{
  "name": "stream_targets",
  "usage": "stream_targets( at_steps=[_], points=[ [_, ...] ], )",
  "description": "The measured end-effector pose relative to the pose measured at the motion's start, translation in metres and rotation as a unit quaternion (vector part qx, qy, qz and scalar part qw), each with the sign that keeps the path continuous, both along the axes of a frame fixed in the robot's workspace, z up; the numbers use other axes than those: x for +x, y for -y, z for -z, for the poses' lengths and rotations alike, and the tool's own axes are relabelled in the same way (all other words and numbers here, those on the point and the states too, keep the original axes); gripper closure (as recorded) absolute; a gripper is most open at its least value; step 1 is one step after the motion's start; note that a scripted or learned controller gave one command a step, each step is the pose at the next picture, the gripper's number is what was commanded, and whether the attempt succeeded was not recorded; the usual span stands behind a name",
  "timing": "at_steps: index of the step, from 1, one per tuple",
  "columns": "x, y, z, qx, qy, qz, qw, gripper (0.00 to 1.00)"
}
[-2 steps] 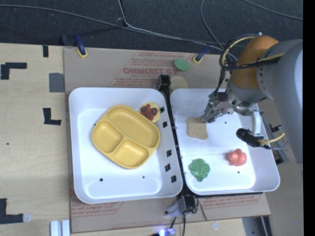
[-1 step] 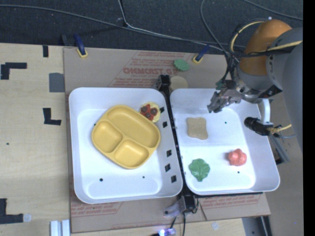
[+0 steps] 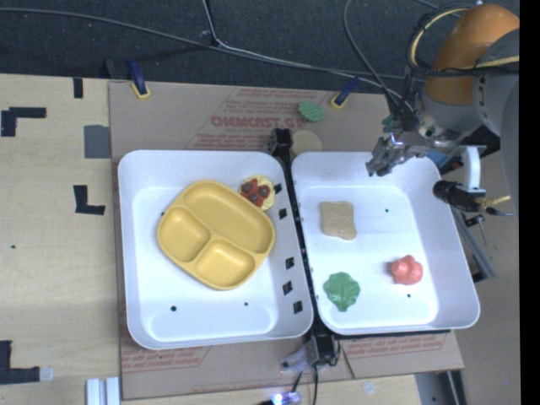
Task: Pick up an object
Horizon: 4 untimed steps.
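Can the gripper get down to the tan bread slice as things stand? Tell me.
Probably yes. The gripper hangs over the right bin's far edge, and the tan bread slice lies flat and alone on the bin floor, apart from the green piece and the red piece.

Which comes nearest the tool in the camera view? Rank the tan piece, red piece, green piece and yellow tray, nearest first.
From the tool:
1. Tan piece, upper middle of the right bin.
2. Red piece, right bin's lower right.
3. Green piece, right bin's lower left.
4. Yellow tray, left bin.

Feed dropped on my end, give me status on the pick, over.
Gripper at right bin's far rim, holding nothing. Tan piece, green piece, red piece untouched. Path clear.
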<state>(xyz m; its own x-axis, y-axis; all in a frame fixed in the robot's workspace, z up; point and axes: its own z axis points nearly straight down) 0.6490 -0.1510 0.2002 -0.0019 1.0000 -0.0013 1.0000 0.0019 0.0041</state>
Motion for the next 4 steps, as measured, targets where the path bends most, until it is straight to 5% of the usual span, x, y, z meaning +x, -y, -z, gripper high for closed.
stream_targets(
  at_steps=[2, 4],
  points=[
    [0.003, 0.001, -0.072, 0.0004, -0.001, 0.0, 1.0, 1.0],
    [-0.024, -0.101, -0.056, 0.001, -0.003, -0.002, 1.0, 1.0]
  ],
)
